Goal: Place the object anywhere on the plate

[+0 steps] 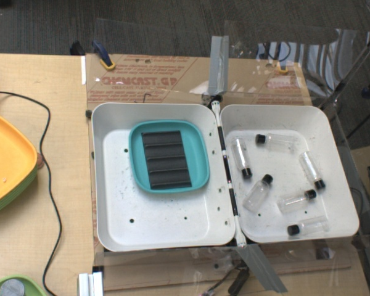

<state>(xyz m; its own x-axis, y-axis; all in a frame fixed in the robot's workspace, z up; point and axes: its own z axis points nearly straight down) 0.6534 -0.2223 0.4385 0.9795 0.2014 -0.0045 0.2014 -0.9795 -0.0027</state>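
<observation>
Teal plate (169, 156): left bin (111, 184), black ridged insert.
Vials (242, 159): six, right of plate.
Pick: isolated vial, across its body.
Gripper: state cannot be told.

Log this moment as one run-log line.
plate: teal, left bin, holds dark ridged block | vials: six, right bin | placement: not yet done
</observation>
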